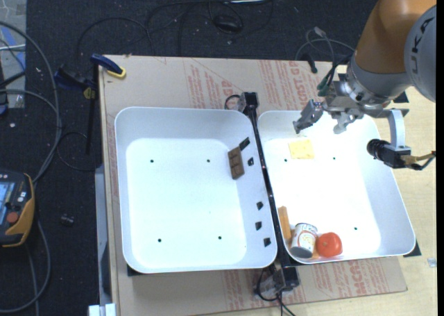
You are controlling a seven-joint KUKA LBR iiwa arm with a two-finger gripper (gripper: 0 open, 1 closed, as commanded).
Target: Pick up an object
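Hand [323,121] open above right bin [395,189], near yellow note [301,149].

Dark floor [173,30] — loose cables [41,110]

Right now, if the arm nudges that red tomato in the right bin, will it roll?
Probably: the tomato looks round and smooth, so a push may roll it. The can touching it and the bin wall nearby would likely stop it.

two white bins [184,121], one brown block [236,163], one yellow pad [301,149], one can [303,238], one tomato [329,244], one orange stick [284,223]
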